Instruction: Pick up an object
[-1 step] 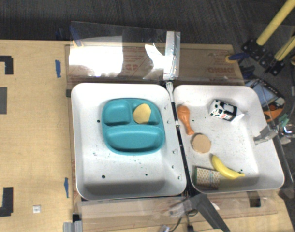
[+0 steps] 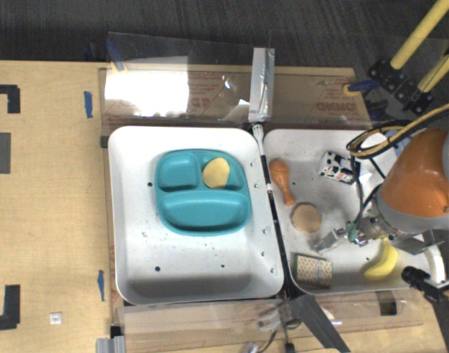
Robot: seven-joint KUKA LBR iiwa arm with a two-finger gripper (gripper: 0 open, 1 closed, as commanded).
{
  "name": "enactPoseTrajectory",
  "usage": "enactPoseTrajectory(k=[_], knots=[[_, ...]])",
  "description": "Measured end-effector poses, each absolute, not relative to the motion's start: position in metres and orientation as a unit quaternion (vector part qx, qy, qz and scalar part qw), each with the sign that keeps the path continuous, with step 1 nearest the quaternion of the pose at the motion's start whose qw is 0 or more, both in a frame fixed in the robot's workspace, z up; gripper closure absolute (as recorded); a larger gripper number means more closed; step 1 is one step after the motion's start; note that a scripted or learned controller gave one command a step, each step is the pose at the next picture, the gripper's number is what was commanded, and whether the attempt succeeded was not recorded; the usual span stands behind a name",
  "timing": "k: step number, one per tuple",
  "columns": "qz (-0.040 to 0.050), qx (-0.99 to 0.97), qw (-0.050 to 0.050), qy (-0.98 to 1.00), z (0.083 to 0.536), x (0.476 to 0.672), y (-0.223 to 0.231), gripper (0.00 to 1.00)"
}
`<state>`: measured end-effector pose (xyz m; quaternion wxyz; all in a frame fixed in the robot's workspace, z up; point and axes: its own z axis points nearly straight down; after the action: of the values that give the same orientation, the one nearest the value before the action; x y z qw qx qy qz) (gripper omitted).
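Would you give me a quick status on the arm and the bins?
Gripper low in right bin, nothing seen between fingers. Tan disc just beside it. Banana under the arm.

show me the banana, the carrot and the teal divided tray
banana point(image 2: 382, 264), camera view, middle of its yellow body
carrot point(image 2: 283, 179), camera view, middle of its orange length
teal divided tray point(image 2: 202, 213), camera view, floor of its large lower compartment
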<state>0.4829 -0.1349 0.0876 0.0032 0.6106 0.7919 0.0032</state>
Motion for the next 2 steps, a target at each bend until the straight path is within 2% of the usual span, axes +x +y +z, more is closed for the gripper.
enactPoseTrajectory(k=[1,2], knots=[[-0.008,0.578,-0.013,0.816,0.087,0.634,-0.108,0.0],[-0.0145,0.673,-0.031,0.738,0.084,0.654,-0.108,0.0]])
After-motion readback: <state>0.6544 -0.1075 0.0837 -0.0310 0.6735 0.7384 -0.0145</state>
